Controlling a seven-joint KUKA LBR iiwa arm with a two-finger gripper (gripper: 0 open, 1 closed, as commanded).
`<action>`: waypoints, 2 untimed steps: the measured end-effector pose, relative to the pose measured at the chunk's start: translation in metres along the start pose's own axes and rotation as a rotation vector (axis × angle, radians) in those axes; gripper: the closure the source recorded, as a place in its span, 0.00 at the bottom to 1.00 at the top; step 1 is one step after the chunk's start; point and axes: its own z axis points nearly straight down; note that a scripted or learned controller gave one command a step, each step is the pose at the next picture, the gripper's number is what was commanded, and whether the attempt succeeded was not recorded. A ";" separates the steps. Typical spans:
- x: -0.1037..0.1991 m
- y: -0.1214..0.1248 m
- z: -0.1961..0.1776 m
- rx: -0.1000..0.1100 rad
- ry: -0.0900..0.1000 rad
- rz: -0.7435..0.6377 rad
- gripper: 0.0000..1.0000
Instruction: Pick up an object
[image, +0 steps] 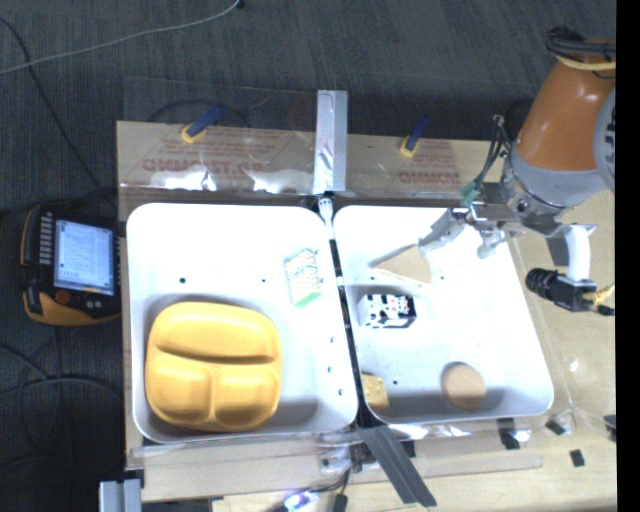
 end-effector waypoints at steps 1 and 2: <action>-0.012 -0.097 0.079 0.001 0.001 -0.110 0.00; 0.015 -0.048 -0.025 -0.003 -0.001 -0.191 0.00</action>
